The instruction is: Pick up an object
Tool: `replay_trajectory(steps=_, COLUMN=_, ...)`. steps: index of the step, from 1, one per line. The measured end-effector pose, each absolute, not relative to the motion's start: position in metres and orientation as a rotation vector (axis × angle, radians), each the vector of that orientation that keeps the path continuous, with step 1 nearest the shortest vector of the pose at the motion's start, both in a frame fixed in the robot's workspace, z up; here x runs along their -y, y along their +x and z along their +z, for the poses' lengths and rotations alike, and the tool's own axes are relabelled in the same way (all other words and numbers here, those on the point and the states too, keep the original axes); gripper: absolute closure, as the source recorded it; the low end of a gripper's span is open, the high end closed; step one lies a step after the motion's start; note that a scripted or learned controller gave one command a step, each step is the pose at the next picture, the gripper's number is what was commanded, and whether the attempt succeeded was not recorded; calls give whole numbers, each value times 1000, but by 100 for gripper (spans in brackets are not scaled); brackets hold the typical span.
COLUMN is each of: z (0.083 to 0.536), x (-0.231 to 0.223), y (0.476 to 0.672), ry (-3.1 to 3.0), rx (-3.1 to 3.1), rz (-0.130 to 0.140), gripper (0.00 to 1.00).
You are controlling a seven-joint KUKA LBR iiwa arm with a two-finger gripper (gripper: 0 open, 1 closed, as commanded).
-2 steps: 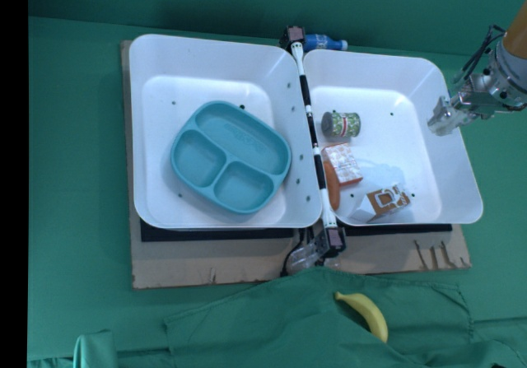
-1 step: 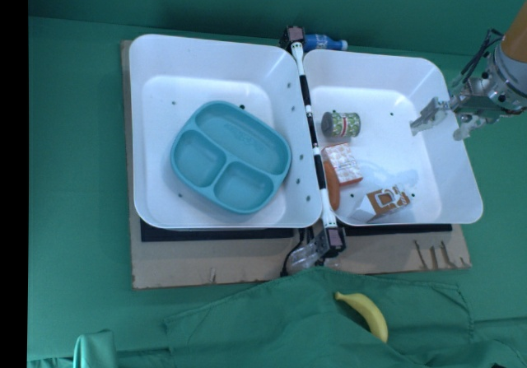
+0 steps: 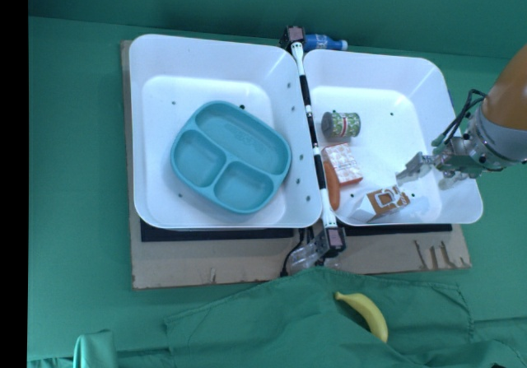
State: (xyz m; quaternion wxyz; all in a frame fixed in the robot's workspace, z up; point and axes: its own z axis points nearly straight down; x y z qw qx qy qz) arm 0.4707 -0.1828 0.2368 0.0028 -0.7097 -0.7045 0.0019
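The right bin (image 3: 428,82) holds a small green-labelled can (image 3: 341,123) lying on its side, a pink wafer-like block (image 3: 342,163), an orange carrot (image 3: 332,184) along the left wall, and a small orange-and-white box (image 3: 387,199) near the front. My gripper (image 3: 420,169) hangs over the right bin's front right part, just up and right of the orange-and-white box. Its fingers (image 3: 409,173) stand apart with nothing between them. The grey arm with its orange band (image 3: 510,95) comes in from the right.
The left bin (image 3: 156,62) holds a teal divided plate (image 3: 230,156). A blue bottle (image 3: 323,43) lies behind the bins at the divider. A yellow banana (image 3: 364,314) rests on the green cloth in front. Cardboard (image 3: 206,263) lies under the bins.
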Motion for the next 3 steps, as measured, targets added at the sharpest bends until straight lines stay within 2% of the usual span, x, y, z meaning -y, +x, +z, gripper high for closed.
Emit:
replay_trajectory(steps=1, z=240, x=183, y=474, ry=-2229, rx=2220, rz=-1, gripper=0)
replay_trajectory(steps=2, z=252, x=184, y=475, ry=-2238, rx=2220, rz=-4, gripper=100)
replay_trajectory(steps=3, z=262, x=135, y=468, ry=-2220, rx=2224, rz=-3, gripper=100)
